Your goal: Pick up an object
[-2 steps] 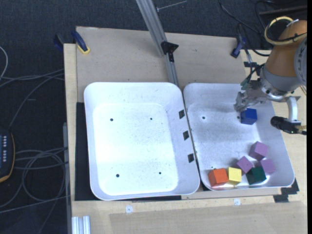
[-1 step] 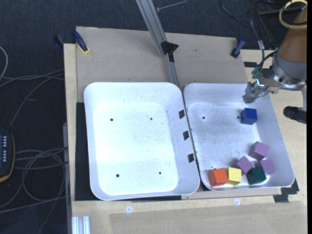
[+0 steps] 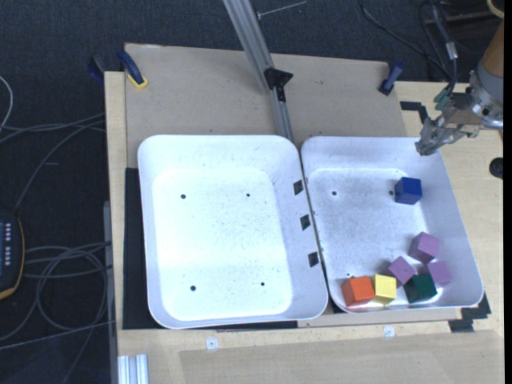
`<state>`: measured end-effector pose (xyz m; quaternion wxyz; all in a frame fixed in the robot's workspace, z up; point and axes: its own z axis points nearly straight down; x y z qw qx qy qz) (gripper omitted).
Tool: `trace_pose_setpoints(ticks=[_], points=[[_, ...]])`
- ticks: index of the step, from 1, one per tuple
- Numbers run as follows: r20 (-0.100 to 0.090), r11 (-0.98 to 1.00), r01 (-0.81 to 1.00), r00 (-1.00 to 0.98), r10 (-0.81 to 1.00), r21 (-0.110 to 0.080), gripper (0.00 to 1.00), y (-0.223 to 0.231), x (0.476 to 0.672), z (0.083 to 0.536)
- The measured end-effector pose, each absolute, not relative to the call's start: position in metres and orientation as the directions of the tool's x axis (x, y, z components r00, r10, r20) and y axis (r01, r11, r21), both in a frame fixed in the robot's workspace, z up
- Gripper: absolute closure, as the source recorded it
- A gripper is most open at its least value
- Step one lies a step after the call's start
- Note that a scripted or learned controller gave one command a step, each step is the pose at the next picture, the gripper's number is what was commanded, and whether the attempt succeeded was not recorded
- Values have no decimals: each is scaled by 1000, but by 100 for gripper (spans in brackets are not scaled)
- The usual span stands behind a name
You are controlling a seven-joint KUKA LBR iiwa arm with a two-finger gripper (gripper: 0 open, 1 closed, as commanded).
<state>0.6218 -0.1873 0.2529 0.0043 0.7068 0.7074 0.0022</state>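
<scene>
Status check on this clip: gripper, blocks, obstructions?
Gripper at right bin's far right corner, no block seen in it. Blue cube nearest, standing alone. Other blocks clustered at near edge.

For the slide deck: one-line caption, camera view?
Gripper above right bin's far corner; blue cube nearest.

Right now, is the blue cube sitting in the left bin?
No, the blue cube lies in the right bin, apart from the cluster of blocks at that bin's near edge.
</scene>
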Motion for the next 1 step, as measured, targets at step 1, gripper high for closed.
trace_pose_setpoints(ticks=[1], points=[[-2, 2, 1000, -2, 1000, 6, 100, -187, 623, 279]])
